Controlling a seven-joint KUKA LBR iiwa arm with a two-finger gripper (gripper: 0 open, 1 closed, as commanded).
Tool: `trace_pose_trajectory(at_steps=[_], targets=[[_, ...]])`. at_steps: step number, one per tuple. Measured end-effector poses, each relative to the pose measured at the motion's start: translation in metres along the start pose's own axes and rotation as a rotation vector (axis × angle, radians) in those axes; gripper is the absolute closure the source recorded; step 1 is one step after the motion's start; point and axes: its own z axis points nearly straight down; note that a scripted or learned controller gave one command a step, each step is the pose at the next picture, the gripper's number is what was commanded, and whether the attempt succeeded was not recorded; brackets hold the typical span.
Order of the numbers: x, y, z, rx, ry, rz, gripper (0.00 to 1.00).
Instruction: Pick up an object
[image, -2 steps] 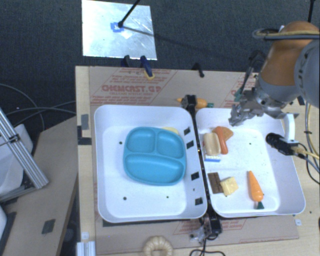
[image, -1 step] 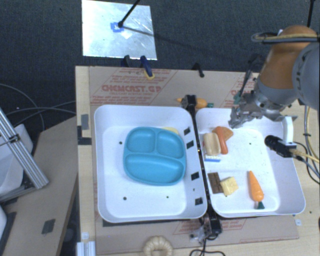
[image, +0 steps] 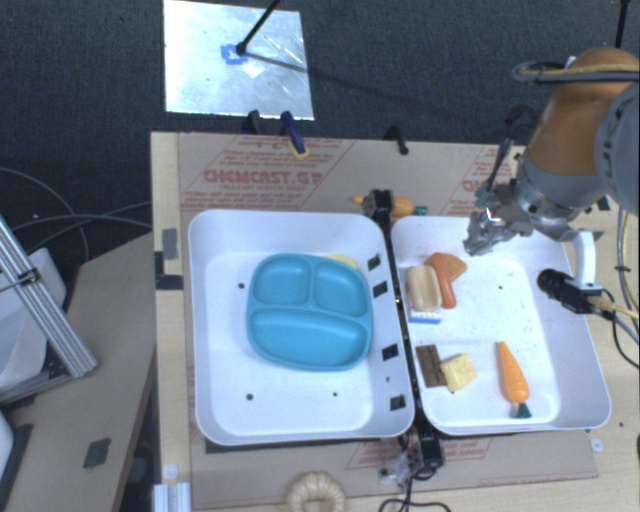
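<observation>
My gripper (image: 483, 240) hangs over the far edge of the right bin (image: 560, 330), above and to the right of a toy hot dog (image: 433, 284) with an orange sausage beside its bun. A toy carrot (image: 512, 374) lies near the bin's front right. A yellow cheese block (image: 460, 372) and a brown chocolate bar (image: 429, 365) rest at the front left. Nothing is seen between the fingers.
The left bin (image: 215, 330) holds a blue divided tray (image: 309, 310) with a pale yellow item (image: 343, 260) peeking out behind it. A black divider with clips (image: 393, 300) runs between the bins. A small orange object (image: 401, 207) sits behind the bins.
</observation>
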Motion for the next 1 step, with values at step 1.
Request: trace_pose_trajectory(at_steps=[1], targets=[[0.0135,-0.0112,0.0092,0.002,0.0,-0.004,1.0]])
